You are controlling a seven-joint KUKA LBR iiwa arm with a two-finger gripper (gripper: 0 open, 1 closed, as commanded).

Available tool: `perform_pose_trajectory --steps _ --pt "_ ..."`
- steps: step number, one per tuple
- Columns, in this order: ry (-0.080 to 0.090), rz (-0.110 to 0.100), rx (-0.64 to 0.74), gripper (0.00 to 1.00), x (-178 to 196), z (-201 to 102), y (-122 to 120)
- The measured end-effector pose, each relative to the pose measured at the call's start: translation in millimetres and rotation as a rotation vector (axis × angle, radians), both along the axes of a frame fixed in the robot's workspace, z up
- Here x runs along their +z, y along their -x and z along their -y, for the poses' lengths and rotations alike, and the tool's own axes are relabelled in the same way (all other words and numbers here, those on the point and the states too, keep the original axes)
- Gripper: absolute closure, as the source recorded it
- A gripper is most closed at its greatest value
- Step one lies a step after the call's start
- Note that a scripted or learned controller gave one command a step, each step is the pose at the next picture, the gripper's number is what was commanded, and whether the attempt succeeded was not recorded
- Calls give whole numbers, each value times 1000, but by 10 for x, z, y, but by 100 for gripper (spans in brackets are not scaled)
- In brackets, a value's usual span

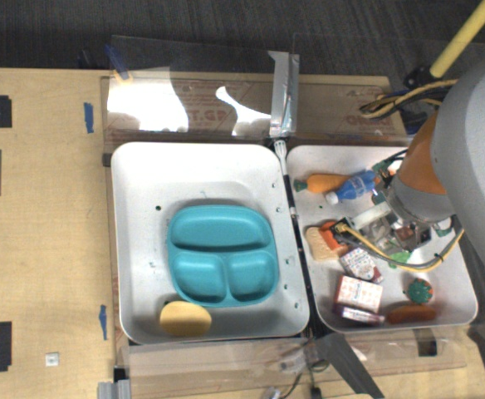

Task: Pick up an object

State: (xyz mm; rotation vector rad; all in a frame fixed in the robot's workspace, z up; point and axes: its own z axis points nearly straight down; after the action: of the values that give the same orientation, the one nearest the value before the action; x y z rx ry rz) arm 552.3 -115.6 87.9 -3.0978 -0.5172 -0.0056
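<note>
My gripper (374, 229) is low in the right bin (467, 306), down among the clutter at its middle. Right beside it on the left lie a tan and orange toy (324, 238) and a small patterned card box (360, 262). An orange carrot (324, 182) and a blue bottle (355, 186) lie just behind it. A pink and white box (359, 297), a green and red ball (419, 290) and a red sausage (410, 313) lie toward the front. The wrist hides whatever sits directly under the gripper.
The left bin (134, 223) holds a teal divided tray (222, 252) and a yellow round piece (184, 317) at its front. The grey arm with its orange band (425, 160) covers the right bin's back right corner. A yellow cable (425, 260) loops by the wrist.
</note>
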Motion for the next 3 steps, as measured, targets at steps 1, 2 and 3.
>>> perform_pose_trajectory --steps 1,2,3 --pt "4 4 -114 100 2 -205 -35" --pt "0 3 -130 100 4 -174 161" --pt "-2 -7 -71 100 372 -60 661"
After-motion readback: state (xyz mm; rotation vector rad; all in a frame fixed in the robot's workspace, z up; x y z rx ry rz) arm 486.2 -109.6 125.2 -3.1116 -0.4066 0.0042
